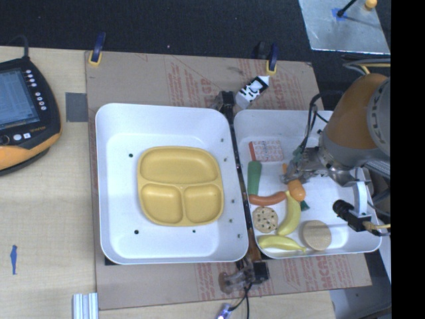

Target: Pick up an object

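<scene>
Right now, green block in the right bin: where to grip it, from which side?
Probably the green block across its narrow width, mid-length, coming straight down. It lies flat, long axis running up-down in the view. Its lower end meets the hot dog and the bin wall sits close on its left, so go near its upper half.

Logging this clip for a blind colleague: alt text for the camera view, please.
The grey-and-orange arm reaches into the right bin, its gripper low over toy food: hot dog, bananas, cookie. The left bin holds a yellow divided tray.
</scene>
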Controlling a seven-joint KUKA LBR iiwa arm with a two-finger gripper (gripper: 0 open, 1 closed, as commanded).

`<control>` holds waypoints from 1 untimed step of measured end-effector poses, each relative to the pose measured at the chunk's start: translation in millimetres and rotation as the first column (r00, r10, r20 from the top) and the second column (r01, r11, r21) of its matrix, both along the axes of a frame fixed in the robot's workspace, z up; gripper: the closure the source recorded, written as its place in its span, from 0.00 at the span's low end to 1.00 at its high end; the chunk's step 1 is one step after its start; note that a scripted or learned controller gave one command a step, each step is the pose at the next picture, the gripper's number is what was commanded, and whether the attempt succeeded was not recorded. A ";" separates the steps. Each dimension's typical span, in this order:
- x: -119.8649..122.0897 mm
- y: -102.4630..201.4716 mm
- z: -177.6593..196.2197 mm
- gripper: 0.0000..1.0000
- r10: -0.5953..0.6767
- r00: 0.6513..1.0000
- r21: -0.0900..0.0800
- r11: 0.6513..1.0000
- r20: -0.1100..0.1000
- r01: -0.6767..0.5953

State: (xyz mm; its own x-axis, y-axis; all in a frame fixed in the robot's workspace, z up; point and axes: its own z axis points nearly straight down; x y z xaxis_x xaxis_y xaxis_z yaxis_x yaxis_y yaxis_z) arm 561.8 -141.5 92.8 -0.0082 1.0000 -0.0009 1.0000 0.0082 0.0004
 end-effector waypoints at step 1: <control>16.8 74.1 120.8 1.00 -0.003 1.000 0.002 1.000 -0.001 0.003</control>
